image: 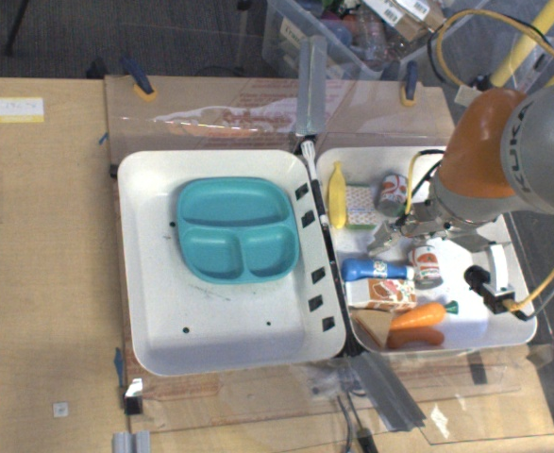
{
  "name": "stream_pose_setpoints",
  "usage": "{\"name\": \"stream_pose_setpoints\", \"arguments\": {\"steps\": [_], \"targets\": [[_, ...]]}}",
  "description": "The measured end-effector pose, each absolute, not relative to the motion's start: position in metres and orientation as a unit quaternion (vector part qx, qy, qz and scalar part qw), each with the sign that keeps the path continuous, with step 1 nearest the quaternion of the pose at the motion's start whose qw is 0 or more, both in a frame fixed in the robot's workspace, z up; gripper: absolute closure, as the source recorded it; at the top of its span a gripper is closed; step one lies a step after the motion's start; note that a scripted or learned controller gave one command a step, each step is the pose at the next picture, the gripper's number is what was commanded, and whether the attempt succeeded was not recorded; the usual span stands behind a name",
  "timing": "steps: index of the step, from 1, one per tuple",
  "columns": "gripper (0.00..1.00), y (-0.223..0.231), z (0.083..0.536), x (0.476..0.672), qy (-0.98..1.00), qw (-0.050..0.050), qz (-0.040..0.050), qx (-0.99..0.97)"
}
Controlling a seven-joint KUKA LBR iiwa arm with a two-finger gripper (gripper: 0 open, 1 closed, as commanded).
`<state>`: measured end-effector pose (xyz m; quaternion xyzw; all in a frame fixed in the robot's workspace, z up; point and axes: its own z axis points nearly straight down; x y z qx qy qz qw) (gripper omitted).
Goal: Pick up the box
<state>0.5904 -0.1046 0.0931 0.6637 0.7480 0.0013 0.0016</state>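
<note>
The box, a small flat printed carton, lies low in the right bin, at about 7 o'clock from the claw, touching the blue bottle above it and the carrot at its 4 o'clock. It looks light, stiff-edged cardboard, slick-faced and easily crushed; pinching across its short sides seems safest. How wide the claw stands I cannot tell.

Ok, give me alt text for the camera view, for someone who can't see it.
A grey and orange robot arm reaches into the right bin, which holds a banana, carrot, cans and a small box. The left bin holds a teal divided plate.
</note>
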Motion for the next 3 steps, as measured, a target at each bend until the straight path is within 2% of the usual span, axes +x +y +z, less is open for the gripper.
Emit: {"name": "stream_pose_setpoints", "arguments": {"steps": [1, 2, 3], "targets": [[0.0, -0.218, 0.214, 0.587, 0.765, 0.003, 0.0006, 0.644], [0.0, -0.172, 0.131, 0.511, 0.784, 0.0, 0.0004, 0.621], [0.0, -0.107, 0.09, 0.514, 0.767, 0.006, 0.0028, 0.641]]}}
